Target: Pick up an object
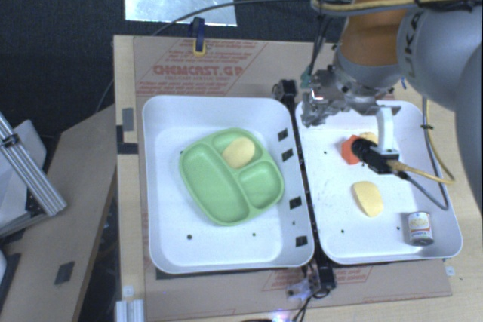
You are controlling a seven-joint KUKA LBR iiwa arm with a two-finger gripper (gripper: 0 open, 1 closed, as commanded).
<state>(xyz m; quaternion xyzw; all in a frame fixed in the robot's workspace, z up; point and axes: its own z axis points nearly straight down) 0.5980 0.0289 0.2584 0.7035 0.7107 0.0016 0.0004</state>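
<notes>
Orange piece (348, 151) on floor of right bin (332, 226), just below-right of gripper (313, 115), partly hidden; we can't read its long axis. Gripper apart or together: we cannot tell. Yellow oval (368, 199) farther same way, can (419, 228) beyond. Flat white floor, open room around; bin wall close left of gripper.

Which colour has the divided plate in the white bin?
The divided plastic plate is pale green, best seen in the camera view.

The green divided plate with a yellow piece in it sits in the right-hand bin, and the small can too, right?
No. The camera view shows the green divided plate, yellow piece in it, in the left-hand bin; the small can is in the right-hand bin.
</notes>
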